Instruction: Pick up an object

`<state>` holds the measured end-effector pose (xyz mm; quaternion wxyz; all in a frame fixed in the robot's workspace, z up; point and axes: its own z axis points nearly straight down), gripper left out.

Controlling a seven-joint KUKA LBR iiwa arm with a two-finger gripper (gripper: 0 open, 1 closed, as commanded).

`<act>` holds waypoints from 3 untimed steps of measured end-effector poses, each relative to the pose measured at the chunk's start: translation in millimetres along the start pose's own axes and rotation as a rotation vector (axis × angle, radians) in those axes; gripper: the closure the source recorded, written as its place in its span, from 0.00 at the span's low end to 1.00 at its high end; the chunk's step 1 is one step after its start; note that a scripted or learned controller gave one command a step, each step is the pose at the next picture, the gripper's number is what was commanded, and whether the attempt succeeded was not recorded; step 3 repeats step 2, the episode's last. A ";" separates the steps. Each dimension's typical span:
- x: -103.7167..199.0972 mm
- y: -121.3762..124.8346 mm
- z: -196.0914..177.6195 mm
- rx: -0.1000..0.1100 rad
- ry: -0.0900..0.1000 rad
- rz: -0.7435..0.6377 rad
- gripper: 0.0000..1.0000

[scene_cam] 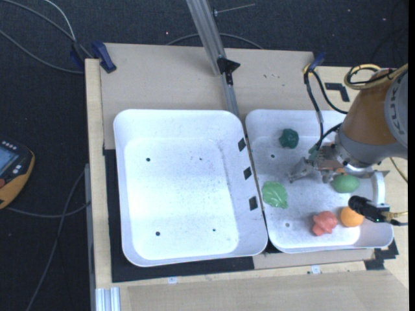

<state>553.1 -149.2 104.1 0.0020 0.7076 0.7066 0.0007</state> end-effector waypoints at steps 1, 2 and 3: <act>67.5 -63.4 15.3 0.003 0.003 -0.004 0.00; 90.2 -11.0 -87.8 -0.005 0.002 -0.005 0.00; 90.2 -11.0 -87.8 -0.005 0.002 -0.005 0.00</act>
